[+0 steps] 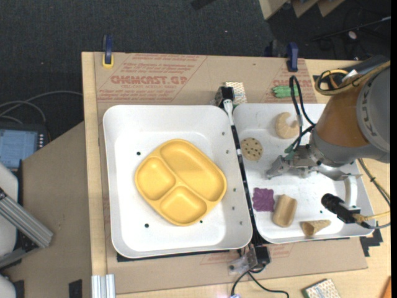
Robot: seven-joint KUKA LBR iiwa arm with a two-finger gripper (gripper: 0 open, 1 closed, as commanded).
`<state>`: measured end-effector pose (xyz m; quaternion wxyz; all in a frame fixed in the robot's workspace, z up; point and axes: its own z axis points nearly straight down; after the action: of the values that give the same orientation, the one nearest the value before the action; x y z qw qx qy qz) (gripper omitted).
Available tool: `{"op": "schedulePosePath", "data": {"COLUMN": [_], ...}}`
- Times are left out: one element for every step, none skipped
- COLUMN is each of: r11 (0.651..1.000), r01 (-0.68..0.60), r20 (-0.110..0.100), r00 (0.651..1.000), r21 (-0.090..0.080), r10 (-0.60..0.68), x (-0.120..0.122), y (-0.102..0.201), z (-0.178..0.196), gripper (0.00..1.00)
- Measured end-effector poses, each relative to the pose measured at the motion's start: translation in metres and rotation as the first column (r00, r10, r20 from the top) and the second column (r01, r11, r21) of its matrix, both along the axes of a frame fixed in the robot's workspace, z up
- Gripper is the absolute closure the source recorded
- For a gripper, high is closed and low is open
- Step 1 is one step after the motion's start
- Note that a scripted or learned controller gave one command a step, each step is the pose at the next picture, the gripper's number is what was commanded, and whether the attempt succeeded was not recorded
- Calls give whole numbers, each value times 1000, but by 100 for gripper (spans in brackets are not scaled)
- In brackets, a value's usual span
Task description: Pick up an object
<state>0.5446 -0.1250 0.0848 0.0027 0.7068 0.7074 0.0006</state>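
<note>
The right bin [347, 234] holds several small objects. A round brown cookie [251, 148] lies near its left wall and a pale beige lump [286, 125] sits toward the back. Along the front lie a purple piece [263, 198], a tan cylinder [285, 210] and a tan wedge [316, 226]. My gripper [290, 165] hangs low over the middle of this bin, right of the cookie and behind the purple piece and the cylinder. The wrist hides the bin floor under it. Nothing shows between its metal parts.
The left bin [118, 166] holds a yellow divided plate [179, 181] in its middle. A ridge [237, 160] separates the two bins. A small green item [283, 92] lies on the board behind the right bin. Blue clamps [108, 58] hold the board's back edge.
</note>
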Motion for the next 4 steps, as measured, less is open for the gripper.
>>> {"op": "schedulePosePath", "data": {"r11": [1000,1000,1000,1000], "r01": [-3,-2,5,-2], "r20": [0,2,-21,-16], "r00": [1000,1000,1000,1000], "r21": [2,1,8,3], "r10": [3,2,-5,2], "x": [42,104,119,115], "y": [34,15,-47,35], "z": [0,1,-1,0], "gripper": [0,0,0,0]}}
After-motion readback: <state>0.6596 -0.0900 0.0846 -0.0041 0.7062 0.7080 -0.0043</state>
